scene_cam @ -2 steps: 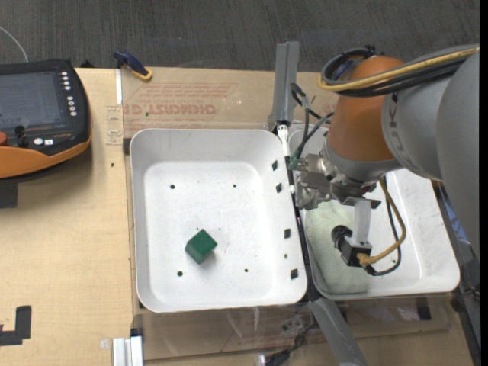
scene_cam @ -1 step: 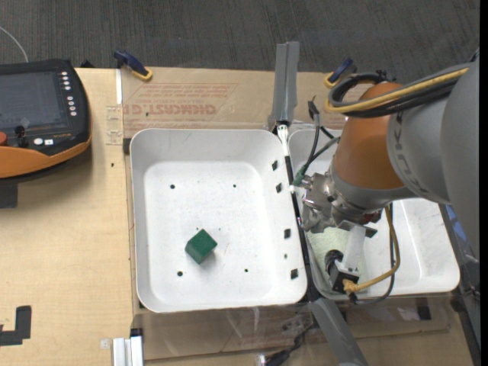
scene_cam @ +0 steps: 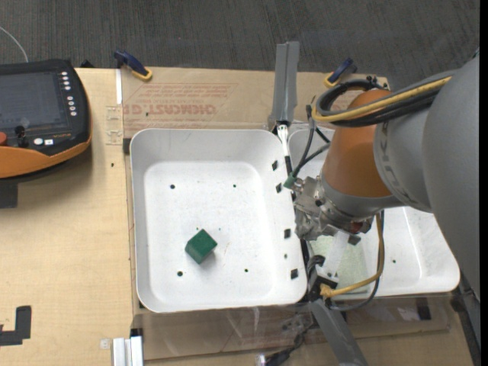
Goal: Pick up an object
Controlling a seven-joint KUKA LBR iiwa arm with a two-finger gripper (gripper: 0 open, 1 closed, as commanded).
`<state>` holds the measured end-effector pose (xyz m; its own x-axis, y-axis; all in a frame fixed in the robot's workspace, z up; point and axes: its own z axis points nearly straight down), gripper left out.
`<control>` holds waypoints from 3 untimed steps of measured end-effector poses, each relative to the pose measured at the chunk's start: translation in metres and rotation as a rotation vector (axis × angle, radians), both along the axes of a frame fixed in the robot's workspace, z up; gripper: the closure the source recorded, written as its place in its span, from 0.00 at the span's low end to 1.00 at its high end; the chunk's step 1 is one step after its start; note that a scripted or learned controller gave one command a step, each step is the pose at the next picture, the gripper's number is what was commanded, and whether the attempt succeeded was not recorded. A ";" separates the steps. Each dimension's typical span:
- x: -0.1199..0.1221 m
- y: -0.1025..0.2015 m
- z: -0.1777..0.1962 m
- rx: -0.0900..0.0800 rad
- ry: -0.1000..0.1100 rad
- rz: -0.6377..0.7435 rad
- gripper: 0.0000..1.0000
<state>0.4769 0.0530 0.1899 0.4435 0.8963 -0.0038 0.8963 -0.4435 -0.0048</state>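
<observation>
1. One small green cube [scene_cam: 201, 246] lies in the left shallow white bin [scene_cam: 152, 204], lower middle.
2. Claw [scene_cam: 329, 239] hangs over the right bin; cube well leftward. Its state: cannot tell.

i see a green cube [scene_cam: 201, 246] in a white bin [scene_cam: 152, 158], the grey arm's [scene_cam: 427, 151] orange band [scene_cam: 354, 155], yellow cables [scene_cam: 381, 105], tan bench [scene_cam: 61, 242].
</observation>
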 end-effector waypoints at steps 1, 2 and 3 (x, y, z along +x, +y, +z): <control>0.000 0.036 0.000 -0.003 -0.001 -0.262 1.00; 0.000 0.036 0.000 -0.003 -0.001 -0.262 0.00; 0.007 0.113 0.052 -0.002 -0.003 0.062 0.00</control>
